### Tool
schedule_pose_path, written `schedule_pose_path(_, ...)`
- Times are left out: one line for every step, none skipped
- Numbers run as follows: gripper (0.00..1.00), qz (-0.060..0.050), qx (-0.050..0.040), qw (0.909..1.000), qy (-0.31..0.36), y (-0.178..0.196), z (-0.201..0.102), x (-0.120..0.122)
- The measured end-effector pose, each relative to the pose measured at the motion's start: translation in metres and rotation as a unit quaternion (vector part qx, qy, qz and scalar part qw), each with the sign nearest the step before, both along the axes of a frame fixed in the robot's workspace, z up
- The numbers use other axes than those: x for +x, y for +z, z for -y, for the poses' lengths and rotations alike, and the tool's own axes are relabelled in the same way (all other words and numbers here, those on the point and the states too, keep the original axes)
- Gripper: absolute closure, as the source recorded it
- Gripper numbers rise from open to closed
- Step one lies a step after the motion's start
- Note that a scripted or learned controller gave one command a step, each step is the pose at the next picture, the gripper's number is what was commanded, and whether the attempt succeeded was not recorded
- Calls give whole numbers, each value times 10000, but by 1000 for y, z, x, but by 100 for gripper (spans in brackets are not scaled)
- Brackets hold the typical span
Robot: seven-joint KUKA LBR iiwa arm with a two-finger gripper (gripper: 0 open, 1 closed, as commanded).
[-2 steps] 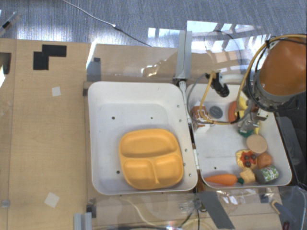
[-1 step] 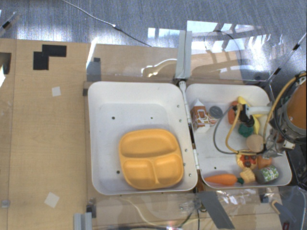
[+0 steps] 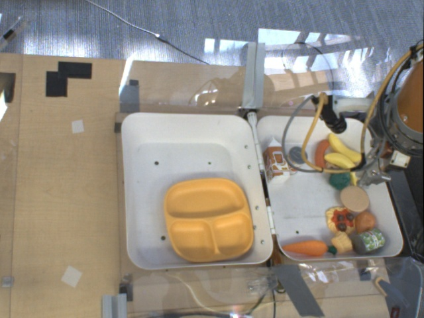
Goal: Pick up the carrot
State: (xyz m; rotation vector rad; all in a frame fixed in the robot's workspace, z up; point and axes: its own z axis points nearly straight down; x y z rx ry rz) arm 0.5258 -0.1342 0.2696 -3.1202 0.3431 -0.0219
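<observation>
The carrot (image 3: 306, 248) is orange and lies on its side along the front wall of the right bin (image 3: 291, 207), with its tip pointing left. My gripper (image 3: 372, 172) is at the right side of that bin, below the grey arm (image 3: 405, 111) with its cables. It is well behind and to the right of the carrot and apart from it. Nothing shows as held.
The right bin also holds yellow bananas (image 3: 343, 154), a red piece (image 3: 321, 152), a green piece (image 3: 340, 179), a tan round item (image 3: 354, 199), a pizza slice (image 3: 340, 218), a green can (image 3: 370, 240) and a small box (image 3: 277, 163). A yellow divided plate (image 3: 209, 218) lies in the left bin (image 3: 146, 177).
</observation>
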Motion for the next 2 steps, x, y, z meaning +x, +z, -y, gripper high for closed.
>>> schedule_pose_path(100, 2, 34, 10000, -18, 7, 0, 1)
schedule_pose_path(100, 27, 55, 10000, -16, 17, -1, 3)
